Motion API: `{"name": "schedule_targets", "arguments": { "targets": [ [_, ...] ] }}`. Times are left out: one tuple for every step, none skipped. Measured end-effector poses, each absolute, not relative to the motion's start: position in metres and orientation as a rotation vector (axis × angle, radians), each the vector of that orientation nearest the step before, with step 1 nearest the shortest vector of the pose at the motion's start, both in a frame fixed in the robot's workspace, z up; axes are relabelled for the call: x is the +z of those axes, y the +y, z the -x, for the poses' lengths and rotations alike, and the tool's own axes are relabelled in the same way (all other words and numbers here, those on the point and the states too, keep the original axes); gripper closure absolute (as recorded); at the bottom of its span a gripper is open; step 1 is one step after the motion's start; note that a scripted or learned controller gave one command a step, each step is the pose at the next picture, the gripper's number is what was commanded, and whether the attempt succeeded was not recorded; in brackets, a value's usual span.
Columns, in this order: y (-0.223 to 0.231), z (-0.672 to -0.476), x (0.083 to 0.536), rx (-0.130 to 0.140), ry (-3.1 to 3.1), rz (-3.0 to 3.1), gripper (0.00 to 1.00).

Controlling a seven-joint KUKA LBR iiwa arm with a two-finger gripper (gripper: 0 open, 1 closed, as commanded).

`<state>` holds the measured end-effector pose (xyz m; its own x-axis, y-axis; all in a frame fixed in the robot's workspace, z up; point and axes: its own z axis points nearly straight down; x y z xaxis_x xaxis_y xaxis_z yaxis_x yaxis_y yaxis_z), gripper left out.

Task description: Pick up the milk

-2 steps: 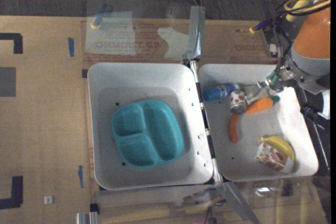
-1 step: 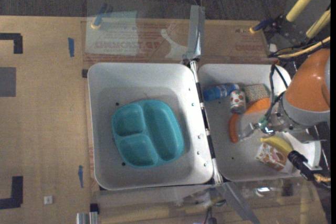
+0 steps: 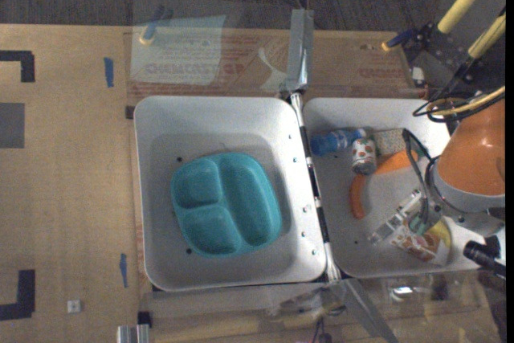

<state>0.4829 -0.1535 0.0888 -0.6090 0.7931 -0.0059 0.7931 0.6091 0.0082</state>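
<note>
The milk [image 3: 428,245] is a small carton with yellow and red print, lying at the near right of the right bin [image 3: 341,253]. My gripper [image 3: 395,224] hangs low over the bin floor just to the left of the carton, right against its left end. From this angle I cannot make out whether anything sits inside the gripper. The grey arm with its orange band [image 3: 475,161] reaches in from the right and hides the bin's right side.
In the right bin lie a blue bottle [image 3: 335,142], a small printed can [image 3: 363,156], a grey block [image 3: 390,141], an orange carrot [image 3: 357,198] and an orange piece [image 3: 393,165]. The left bin [image 3: 161,124] holds a teal divided plate [image 3: 226,203]. Cables hang near the arm.
</note>
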Motion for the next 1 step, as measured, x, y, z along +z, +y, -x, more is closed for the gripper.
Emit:
{"name": "schedule_targets", "arguments": {
  "targets": [
    [-0.1564,-0.4839,0.1001,0.010,2.799,-1.392,1.00]
  ]
}}
